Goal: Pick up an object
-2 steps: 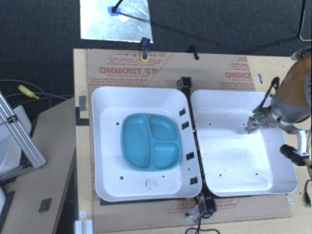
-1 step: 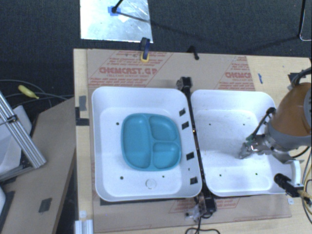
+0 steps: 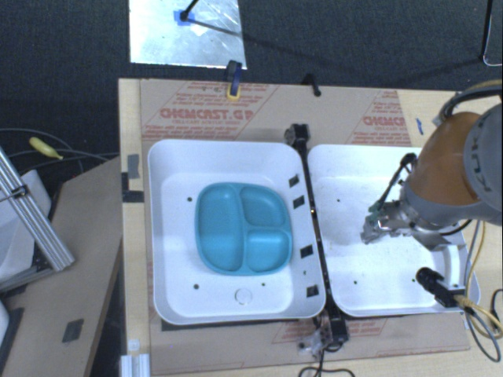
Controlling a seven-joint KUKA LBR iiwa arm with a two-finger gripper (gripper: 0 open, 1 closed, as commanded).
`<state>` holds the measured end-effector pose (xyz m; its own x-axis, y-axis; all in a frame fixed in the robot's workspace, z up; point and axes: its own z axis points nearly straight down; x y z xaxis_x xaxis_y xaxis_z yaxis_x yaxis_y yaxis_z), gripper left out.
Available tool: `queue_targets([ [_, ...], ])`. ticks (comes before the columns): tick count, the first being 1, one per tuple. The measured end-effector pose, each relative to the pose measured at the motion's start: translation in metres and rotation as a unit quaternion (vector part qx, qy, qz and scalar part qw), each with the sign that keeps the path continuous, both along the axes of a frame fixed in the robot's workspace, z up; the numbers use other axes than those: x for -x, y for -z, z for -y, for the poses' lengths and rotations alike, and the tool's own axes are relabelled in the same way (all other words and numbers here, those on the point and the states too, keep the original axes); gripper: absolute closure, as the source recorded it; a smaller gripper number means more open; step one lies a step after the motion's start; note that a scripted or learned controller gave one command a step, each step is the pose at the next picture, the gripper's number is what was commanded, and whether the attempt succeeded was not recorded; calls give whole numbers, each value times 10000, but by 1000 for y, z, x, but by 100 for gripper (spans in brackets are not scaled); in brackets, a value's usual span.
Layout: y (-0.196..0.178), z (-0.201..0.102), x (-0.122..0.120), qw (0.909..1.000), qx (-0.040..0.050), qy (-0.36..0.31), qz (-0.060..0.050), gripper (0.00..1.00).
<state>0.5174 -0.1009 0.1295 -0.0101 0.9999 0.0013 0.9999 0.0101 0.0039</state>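
Your arm (image 3: 448, 163) reaches in from the right (orange band uppermost), wrist bent down, end effector (image 3: 376, 230) held low.

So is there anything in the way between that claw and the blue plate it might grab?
Yes. The gripper hangs over the right bin, while the blue divided plate lies in the left bin. The two bins' adjoining walls, with black clips along them, stand between; the arm would have to pass over them.
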Motion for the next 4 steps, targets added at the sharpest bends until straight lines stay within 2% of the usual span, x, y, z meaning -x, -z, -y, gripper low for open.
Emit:
queue_targets([
  [1,-112,-62,2,10000,-6,-10,51,100],
  [2,-141,-168,23,10000,-11,-27,7,100],
  [3,-132,-121,26,10000,12,65,-8,100],
  [4,-115,-176,31,10000,0,12,-17,100],
])
